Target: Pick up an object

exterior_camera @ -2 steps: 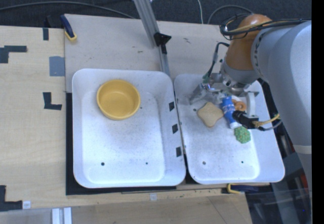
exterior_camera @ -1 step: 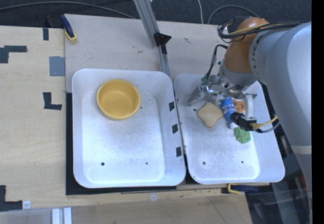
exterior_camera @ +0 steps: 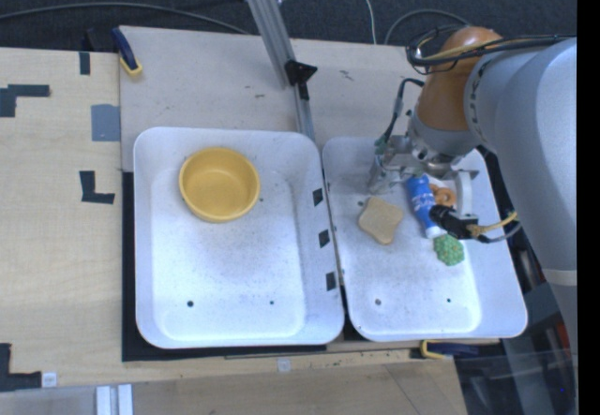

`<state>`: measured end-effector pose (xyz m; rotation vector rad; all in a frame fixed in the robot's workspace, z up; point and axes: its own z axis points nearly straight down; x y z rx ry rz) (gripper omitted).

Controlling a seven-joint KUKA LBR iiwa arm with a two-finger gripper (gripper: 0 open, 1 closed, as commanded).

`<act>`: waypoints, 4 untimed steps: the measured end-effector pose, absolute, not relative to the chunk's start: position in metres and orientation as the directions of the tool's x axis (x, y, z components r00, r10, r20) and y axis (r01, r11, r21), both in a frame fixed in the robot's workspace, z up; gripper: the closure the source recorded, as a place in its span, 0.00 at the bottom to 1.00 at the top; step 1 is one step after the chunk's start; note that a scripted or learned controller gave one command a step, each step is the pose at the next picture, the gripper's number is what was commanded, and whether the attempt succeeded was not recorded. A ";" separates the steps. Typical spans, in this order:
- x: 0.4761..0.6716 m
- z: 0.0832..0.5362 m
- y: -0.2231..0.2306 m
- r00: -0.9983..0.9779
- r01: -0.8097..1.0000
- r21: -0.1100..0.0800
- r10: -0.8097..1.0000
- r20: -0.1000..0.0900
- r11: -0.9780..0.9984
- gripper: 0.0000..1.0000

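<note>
Position: one fixed camera above the bench [exterior_camera: 216,76].
Facing: down at a slant, taking in the left bin [exterior_camera: 150,244] and right bin [exterior_camera: 487,310].
Range: moderate; bench's far edge near the top, near edge at the bottom.

Light wooden bench [exterior_camera: 56,216], dark tape marks on its left part. Directly on it: two shallow white bins side by side, left bin [exterior_camera: 155,310] and right bin [exterior_camera: 497,310], touching along their inner edges.
</note>
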<state>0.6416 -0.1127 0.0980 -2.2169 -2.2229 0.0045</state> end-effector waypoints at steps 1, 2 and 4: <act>0.647 0.161 -0.113 -0.002 1.000 0.005 1.000 -0.001 0.002 1.00; 0.652 0.204 -0.111 -0.002 1.000 0.004 1.000 -0.001 0.002 1.00; 0.651 0.257 -0.053 -0.006 1.000 -0.002 1.000 0.001 0.006 1.00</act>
